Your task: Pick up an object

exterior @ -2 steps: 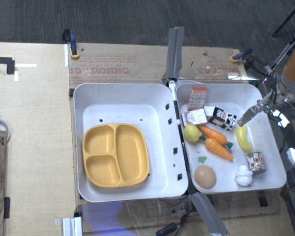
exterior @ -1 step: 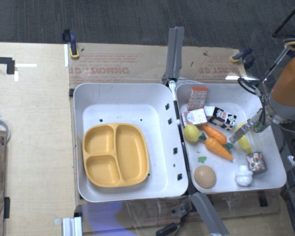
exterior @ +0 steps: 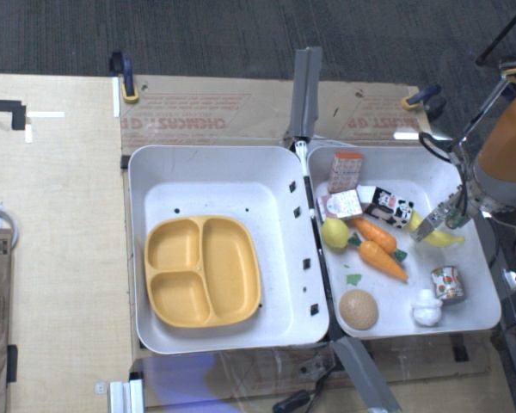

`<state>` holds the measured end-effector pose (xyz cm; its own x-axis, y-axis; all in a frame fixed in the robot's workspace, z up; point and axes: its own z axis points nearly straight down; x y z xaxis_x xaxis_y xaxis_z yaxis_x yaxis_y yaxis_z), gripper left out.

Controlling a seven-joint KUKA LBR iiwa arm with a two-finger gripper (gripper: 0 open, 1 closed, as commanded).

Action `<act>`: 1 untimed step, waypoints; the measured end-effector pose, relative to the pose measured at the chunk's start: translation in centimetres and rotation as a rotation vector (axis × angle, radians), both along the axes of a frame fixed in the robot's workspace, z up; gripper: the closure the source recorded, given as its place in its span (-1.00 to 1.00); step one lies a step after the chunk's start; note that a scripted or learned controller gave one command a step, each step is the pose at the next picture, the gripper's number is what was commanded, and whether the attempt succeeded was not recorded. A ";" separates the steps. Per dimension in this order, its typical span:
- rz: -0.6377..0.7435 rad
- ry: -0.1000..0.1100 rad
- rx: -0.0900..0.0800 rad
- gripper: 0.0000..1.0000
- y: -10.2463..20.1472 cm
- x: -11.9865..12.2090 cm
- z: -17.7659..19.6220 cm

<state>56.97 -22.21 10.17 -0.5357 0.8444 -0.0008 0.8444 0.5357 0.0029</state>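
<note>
My gripper (exterior: 433,223) hangs low at the right side of the right bin (exterior: 490,317), just above a yellow banana (exterior: 447,237) and close to its left end. A black-and-white cow-patterned box (exterior: 390,206) lies just to the gripper's left. Two carrots (exterior: 380,246) lie side by side in the middle of the bin, with a lemon (exterior: 335,233) to their left. A small printed can (exterior: 447,283) and a white lump (exterior: 426,311) sit toward the front right. A round brown bun (exterior: 359,309) rests at the front.
An orange carton (exterior: 346,171) and a white carton (exterior: 344,203) stand at the back of the right bin. The left bin (exterior: 146,188) holds a yellow divided plate (exterior: 203,270). A grey divider post (exterior: 306,93) rises between the bins at the back.
</note>
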 end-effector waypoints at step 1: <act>-0.067 0.002 -0.001 1.00 6.0 0.6 9.3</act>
